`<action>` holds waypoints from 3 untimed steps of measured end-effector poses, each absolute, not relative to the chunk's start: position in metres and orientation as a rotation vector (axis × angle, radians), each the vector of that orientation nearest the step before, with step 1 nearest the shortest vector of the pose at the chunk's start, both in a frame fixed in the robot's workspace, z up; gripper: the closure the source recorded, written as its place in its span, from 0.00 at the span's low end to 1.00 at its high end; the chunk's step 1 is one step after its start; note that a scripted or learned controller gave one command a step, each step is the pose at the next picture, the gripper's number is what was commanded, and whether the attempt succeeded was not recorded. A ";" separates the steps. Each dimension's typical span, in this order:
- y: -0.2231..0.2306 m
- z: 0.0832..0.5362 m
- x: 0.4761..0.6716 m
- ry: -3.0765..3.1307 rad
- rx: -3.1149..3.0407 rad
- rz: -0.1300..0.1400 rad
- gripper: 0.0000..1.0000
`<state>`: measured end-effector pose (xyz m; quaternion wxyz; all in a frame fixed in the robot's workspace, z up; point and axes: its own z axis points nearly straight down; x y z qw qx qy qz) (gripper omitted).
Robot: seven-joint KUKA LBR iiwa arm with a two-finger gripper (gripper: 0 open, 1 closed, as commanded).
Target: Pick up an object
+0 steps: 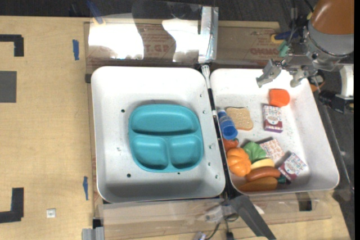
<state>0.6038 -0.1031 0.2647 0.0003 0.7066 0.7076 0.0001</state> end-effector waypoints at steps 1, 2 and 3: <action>-0.107 0.162 0.571 2.285 2.165 -0.007 0.00; -0.116 0.089 0.540 2.200 2.239 0.005 0.00; -0.098 0.088 0.542 2.203 2.231 0.006 0.00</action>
